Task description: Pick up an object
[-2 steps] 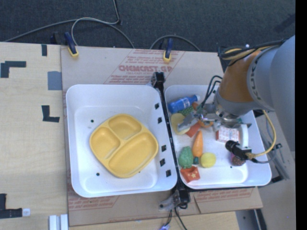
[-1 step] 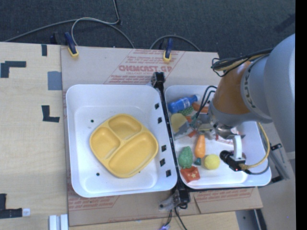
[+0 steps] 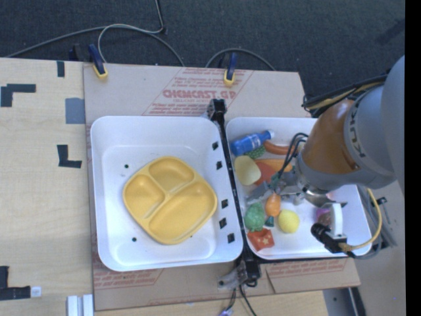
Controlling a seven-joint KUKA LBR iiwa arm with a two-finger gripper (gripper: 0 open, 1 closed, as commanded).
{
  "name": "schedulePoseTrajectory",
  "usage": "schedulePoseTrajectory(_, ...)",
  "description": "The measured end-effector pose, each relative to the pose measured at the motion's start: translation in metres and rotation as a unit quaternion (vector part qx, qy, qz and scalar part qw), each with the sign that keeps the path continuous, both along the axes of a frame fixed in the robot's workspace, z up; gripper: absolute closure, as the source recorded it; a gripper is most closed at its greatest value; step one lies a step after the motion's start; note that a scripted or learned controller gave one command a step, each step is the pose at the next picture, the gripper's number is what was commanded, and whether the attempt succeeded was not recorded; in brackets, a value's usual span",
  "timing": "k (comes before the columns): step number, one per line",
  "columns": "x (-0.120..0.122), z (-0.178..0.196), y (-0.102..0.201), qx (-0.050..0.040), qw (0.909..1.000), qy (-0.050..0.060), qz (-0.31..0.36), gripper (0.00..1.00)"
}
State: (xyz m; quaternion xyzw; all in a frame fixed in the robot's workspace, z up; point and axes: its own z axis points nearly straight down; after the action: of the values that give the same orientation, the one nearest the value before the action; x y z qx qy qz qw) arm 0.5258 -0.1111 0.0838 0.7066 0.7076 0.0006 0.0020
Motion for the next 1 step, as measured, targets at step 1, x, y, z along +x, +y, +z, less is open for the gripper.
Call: schedulePoseTrajectory(1,0.0917,-0.0004,0.0142,-0.0021,1.0,0.0,-0.001,0.0)
